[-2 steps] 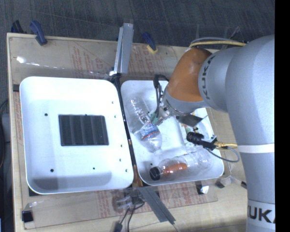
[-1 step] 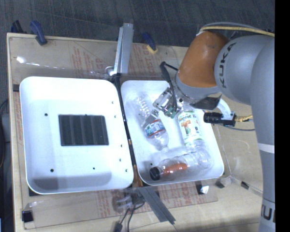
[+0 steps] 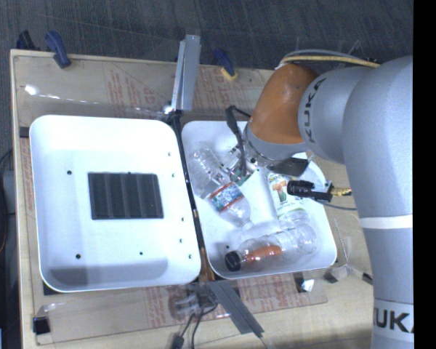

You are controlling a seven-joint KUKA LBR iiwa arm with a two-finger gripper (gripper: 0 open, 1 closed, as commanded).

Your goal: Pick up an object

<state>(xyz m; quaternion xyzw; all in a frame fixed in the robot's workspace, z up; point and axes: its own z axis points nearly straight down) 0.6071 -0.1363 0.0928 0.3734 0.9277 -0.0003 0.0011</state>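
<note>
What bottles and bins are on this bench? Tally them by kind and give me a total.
Clear plastic bottles: 3, all in the right bin, one partly under the arm
White bins: 2
Total: 5

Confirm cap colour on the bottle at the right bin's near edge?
Black cap on a clear bottle, camera view.

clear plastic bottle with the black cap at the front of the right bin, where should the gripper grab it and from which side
Probably across the middle of the clear plastic bottle with the black cap, near its orange label, coming straight down from above. It lies on its side along the front wall of the right white bin, cap pointing left, so the round body offers two opposing sides. The fingers should close front to back, though the wall leaves little room.
</note>
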